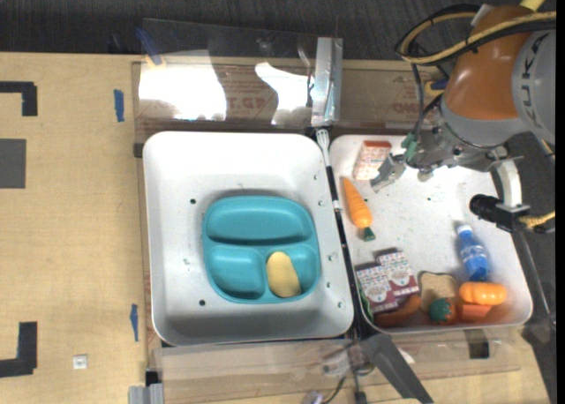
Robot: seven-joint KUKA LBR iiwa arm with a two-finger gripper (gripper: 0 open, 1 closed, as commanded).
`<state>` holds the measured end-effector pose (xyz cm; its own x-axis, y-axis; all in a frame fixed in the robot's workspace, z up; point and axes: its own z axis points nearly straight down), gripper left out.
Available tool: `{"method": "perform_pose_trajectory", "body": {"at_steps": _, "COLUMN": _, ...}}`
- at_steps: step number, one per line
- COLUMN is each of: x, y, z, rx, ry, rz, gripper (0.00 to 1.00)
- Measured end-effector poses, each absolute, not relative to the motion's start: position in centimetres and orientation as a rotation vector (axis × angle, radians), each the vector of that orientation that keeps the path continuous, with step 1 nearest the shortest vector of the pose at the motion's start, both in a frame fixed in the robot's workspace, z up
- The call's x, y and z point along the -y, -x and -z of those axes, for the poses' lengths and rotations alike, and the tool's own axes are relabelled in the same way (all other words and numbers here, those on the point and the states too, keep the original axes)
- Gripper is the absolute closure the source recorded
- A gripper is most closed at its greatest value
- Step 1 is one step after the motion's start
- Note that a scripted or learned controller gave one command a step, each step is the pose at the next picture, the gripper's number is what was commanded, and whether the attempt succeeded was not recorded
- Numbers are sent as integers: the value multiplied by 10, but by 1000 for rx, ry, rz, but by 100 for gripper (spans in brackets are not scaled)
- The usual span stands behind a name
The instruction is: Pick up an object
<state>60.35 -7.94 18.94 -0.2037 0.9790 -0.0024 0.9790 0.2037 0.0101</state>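
Note:
My gripper (403,171) hangs over the upper part of the right bin (424,221), with its fingers open and nothing between them. Just left of it a small white and red packet (371,159) lies by the bin's top wall. Below the packet, an orange carrot (356,204) rests along the left wall. A blue bottle (473,254) lies at the right. Along the front edge are two red and white cartons (387,277), a bread slice (438,285) and an orange piece (482,293).
The left bin (177,217) holds a teal divided tray (256,217) with a yellow oval item (282,274) in its lower right compartment. A metal divider (325,85) stands behind the bins. The arm's orange band (481,71) looms over the right bin's back corner.

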Motion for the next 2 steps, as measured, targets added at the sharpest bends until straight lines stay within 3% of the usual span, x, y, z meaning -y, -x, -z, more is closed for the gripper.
{"method": "perform_pose_trajectory", "body": {"at_steps": 1, "x": 40, "y": -619, "z": -204, "rx": -2465, "ry": -1943, "rz": -6, "gripper": 0}}
{"method": "perform_pose_trajectory", "body": {"at_steps": 2, "x": 7, "y": -627, "z": -297, "rx": -2559, "ry": -1808, "rz": -11, "gripper": 0}}
